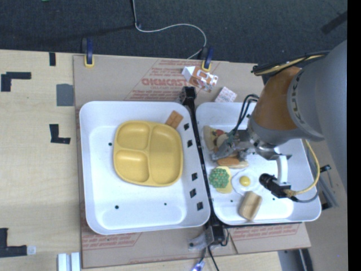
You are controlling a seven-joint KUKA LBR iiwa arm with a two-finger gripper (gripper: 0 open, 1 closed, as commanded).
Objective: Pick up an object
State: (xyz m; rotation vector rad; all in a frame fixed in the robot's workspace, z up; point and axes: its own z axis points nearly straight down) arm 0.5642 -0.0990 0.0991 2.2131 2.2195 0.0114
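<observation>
One tool [228, 146] low among toy food [221, 151].

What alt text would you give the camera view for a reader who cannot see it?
The gripper reaches into the right bin, low over a cluster of toy food, beside a green broccoli piece and a bread roll. The left bin holds a yellow divided plate.
</observation>
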